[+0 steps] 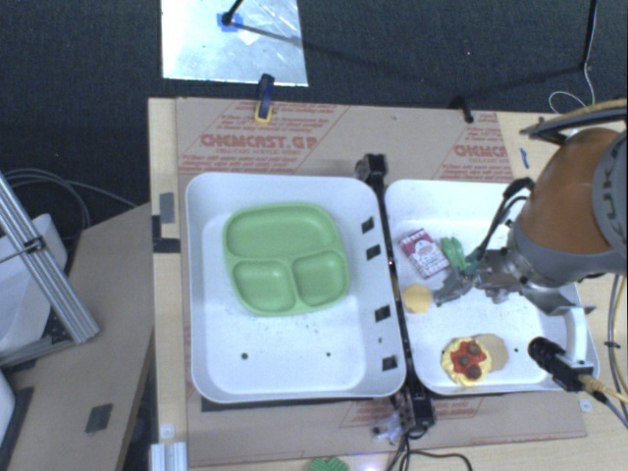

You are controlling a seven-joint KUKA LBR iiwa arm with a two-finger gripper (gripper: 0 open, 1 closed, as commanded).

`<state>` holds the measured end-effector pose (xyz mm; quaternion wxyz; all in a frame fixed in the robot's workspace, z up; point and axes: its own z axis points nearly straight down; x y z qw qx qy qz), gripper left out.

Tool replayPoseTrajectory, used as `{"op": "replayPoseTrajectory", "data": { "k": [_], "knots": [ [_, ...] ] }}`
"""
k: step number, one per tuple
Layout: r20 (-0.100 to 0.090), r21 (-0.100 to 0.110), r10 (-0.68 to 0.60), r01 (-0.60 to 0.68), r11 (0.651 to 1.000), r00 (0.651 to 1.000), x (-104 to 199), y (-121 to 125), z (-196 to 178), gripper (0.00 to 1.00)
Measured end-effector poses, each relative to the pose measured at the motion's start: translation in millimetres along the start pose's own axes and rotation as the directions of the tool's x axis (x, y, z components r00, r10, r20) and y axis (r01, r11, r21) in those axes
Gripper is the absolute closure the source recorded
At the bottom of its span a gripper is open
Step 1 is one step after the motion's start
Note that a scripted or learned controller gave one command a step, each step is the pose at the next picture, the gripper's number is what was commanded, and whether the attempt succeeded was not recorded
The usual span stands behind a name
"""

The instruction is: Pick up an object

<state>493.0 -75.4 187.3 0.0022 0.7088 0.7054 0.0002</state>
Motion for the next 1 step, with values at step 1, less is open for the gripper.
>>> {"op": "replayPoseTrajectory", "data": {
  "k": [1],
  "knots": [
    [-0.003,0.005,-0.004,0.004,1.000,1.000,-7.4,-7.5,107.6,0.00]
  ]
}}
